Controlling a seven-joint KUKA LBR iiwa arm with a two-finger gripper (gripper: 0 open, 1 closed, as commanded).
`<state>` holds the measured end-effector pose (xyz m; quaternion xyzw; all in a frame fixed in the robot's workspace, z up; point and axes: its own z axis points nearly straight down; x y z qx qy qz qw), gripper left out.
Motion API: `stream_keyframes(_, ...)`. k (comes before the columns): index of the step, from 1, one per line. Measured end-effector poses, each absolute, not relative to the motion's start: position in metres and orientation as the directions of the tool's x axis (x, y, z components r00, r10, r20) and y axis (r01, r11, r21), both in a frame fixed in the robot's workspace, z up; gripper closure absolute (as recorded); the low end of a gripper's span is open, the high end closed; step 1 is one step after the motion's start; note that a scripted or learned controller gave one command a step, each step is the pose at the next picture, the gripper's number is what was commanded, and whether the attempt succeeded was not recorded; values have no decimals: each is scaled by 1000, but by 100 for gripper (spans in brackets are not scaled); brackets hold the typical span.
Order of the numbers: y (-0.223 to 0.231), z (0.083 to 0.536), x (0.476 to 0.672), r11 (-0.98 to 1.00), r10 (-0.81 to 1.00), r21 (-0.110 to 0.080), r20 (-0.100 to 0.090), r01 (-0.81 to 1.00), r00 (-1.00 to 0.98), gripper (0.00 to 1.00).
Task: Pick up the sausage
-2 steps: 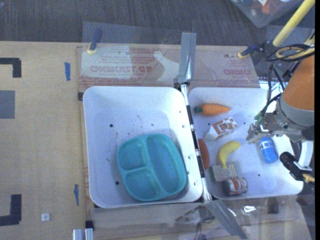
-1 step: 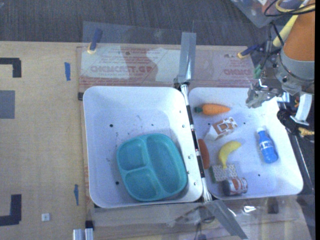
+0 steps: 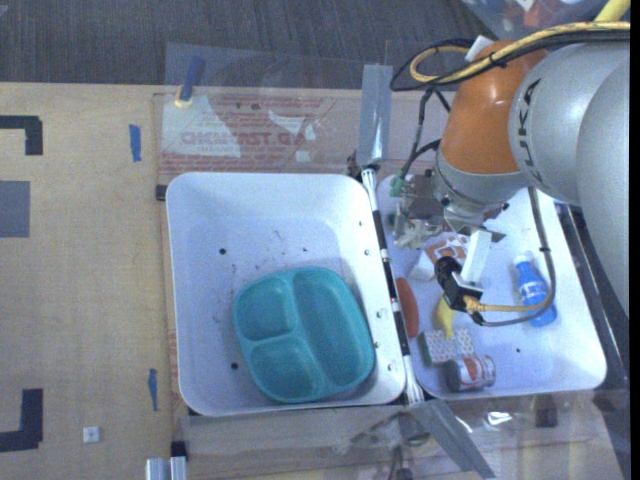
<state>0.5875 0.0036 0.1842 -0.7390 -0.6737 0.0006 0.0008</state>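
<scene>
Against the left wall of the right bin (image 3: 585,363) lies the sausage (image 3: 406,307), a reddish-orange stick running lengthwise along that wall, just right of the divider between the two bins. Up and right of the sausage, the gripper (image 3: 418,224) hangs over the bin's upper left part, close to the sausage but apart from it; whether it is spread or closed cannot be told. Right of the sausage sit a yellow piece (image 3: 444,315), a blue bottle (image 3: 531,280) and, lower down, a checkered block (image 3: 446,346) and a small can (image 3: 470,372). Left of the sausage, across the divider, the left bin (image 3: 200,218) holds a teal divided plate (image 3: 301,333). Both bins rest on the desk (image 3: 80,268).
</scene>
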Motion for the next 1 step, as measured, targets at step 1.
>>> stream_keyframes(1,-64,267,558,18,1000,2,-1,1000,-18,100)
